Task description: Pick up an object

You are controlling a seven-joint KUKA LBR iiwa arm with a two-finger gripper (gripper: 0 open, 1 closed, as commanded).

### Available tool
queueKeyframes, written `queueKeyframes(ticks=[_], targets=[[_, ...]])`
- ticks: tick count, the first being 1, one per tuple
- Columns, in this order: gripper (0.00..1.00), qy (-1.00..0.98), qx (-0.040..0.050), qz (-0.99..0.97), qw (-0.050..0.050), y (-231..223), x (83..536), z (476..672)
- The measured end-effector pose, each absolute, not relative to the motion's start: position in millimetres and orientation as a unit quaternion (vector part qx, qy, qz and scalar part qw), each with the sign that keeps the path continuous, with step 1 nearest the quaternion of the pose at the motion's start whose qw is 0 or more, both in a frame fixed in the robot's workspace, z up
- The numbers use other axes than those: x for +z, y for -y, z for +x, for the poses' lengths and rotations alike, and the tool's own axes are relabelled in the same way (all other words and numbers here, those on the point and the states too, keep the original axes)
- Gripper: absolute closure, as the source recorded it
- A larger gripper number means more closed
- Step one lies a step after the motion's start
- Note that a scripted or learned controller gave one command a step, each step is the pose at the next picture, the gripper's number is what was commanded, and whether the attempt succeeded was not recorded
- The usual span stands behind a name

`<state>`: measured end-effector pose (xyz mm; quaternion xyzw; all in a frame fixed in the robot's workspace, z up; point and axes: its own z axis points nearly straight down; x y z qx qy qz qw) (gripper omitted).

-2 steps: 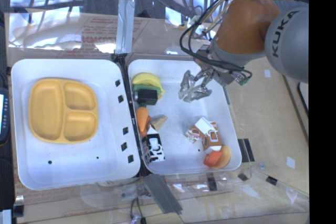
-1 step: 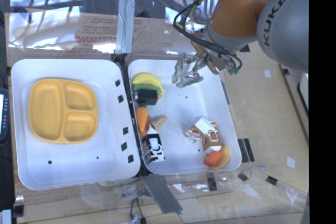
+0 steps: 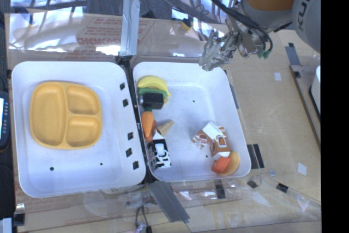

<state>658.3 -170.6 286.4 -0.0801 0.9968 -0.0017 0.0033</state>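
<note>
1. Two white bins sit side by side on your bench in the camera view. The left bin (image 3: 22, 133) carries a yellow divided tray (image 3: 65, 114) toward its left half. The right bin (image 3: 191, 112) holds all the loose things you could go for.

2. Along the right bin's left edge, from far to near, you have a yellow banana toy (image 3: 152, 84) with a black block (image 3: 152, 100) just in front of it, an orange carrot (image 3: 147, 125), a tan wedge (image 3: 165, 126) just beside the carrot, and a black-and-white box (image 3: 159, 154) near the bin's near-left corner.

3. Toward the near-right corner lie a brown-and-white carton (image 3: 211, 138) and, just in front of it, a red-and-orange piece (image 3: 224, 163). Whether those two touch is hard to judge.

4. Your gripper (image 3: 211, 57) hangs over the right bin's far-right corner, about at the rim. Its fingers are too blurred against the cables and rim, so you cannot tell whether they are spread or pressed together. Nothing is visible between them.

5. Progress, as a judgement: the pick is not yet done. Every object rests on the bin floor and the gripper is well apart from all of them.

6. What is left for you: choosing a target, bringing the gripper over it, descending, closing and lifting.
</note>
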Motion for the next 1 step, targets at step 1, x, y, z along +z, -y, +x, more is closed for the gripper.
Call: queueKeyframes(ticks=[1], targets=[[1.0,-0.995,0.0006,-0.096,-0.001,166.3,231.3,656.7]])
